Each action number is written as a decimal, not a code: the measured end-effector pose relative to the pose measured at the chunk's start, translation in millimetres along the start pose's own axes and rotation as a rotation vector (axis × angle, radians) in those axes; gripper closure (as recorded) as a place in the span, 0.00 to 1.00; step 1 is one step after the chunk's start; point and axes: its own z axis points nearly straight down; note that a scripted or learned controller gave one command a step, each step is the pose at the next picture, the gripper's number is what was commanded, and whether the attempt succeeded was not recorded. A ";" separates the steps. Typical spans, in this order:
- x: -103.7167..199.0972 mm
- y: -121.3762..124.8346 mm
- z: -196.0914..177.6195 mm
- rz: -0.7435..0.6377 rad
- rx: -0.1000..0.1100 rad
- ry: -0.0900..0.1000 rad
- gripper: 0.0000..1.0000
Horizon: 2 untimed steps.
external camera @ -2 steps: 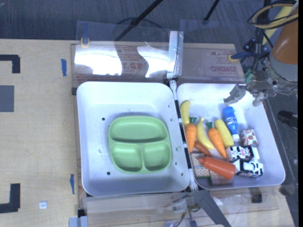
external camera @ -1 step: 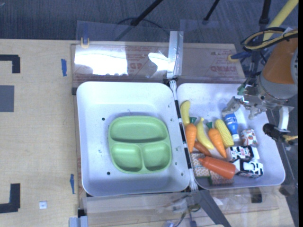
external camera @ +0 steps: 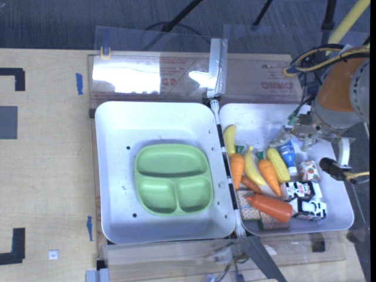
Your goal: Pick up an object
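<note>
Many toys crowded beneath fingers, their state impossible to tell.

The things to pick lie heaped in the right bin, most of them crowded against its left wall. A yellow banana stands nearly upright at the top of the pile, with an orange carrot just below it. A second banana slants beside that carrot, touching another carrot and a yellow corn cob. A small blue and white bottle sits beside the cob. Lower down lies a long red-orange sausage-like piece, and to its right a black and white toy, perhaps a cow. A small pale cup-like item rests above that toy.
</note>
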 end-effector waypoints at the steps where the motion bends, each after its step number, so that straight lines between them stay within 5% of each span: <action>1: -7.9 13.4 -54.4 0.159 -0.001 -0.001 0.00; 2: 34.9 -4.3 0.4 0.195 0.001 0.000 0.00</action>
